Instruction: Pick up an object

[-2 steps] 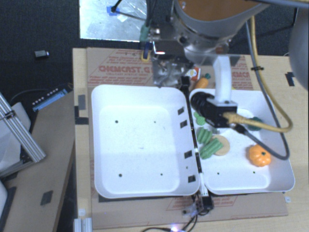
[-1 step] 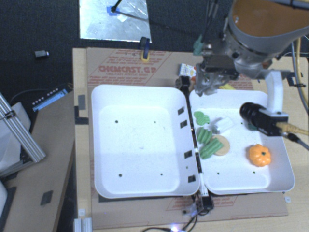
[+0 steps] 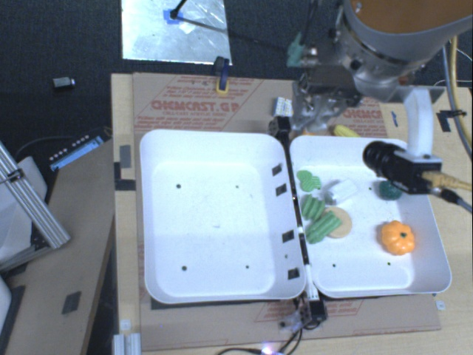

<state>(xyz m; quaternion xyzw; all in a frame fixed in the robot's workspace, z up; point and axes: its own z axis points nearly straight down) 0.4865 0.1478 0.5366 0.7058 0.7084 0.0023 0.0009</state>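
Arm high over right bin; jaws state: can't tell. Risk: green pieces and tan disc clustered w/ clear item, so grab may slip.

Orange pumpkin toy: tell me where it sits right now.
In the camera view the orange pumpkin toy lies in the right bin, near its right wall, right of the green ridged pieces and below the black cylinder on the arm.

- Brown cardboard sheet under the bins — red print along its far edge is reading roughly "CHEMCAST GP"; the repeats elsewhere are showing too blurred to read.
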